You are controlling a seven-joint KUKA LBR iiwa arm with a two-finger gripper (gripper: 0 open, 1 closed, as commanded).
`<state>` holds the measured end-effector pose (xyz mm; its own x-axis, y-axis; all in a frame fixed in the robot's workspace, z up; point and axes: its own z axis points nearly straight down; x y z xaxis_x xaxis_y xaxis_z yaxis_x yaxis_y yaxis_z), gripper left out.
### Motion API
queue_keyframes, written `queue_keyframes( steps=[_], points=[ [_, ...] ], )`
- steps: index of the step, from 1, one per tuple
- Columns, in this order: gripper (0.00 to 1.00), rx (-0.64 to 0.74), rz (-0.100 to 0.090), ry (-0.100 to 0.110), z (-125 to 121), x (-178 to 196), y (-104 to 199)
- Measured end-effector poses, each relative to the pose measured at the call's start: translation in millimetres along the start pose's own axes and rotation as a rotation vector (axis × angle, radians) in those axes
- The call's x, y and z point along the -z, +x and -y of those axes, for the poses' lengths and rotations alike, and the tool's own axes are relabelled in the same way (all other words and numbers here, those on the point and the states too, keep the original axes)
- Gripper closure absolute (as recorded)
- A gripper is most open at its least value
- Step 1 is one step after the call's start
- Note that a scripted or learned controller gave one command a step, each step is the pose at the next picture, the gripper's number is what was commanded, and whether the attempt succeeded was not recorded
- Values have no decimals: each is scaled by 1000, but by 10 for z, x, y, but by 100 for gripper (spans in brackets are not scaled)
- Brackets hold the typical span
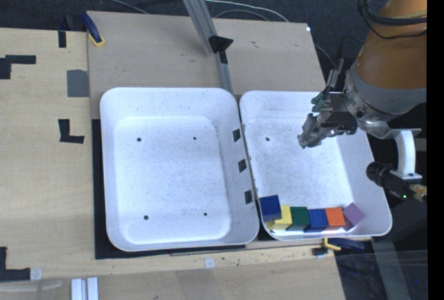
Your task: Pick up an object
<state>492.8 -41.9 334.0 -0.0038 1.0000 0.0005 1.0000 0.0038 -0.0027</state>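
Over the right bin (361, 173) our gripper (309, 138) hangs high; we cannot tell its finger state, and see nothing held; the blocks (305, 217) lie along the near wall, so picking remains.

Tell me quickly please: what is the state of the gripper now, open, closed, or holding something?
Gripper: cannot be told from this view; it hangs over the right bin, apart from the blocks along the near edge.

A slanted metal rail (198, 3) crosses the brown board (152, 48); a blue-and-yellow clamp (93, 29) sits at its left corner.
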Motion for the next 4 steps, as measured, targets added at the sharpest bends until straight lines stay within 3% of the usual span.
queue_keyframes(
  steps=[4],
  points=[
    [100,4,2,6,-5,377,10]
  ],
)
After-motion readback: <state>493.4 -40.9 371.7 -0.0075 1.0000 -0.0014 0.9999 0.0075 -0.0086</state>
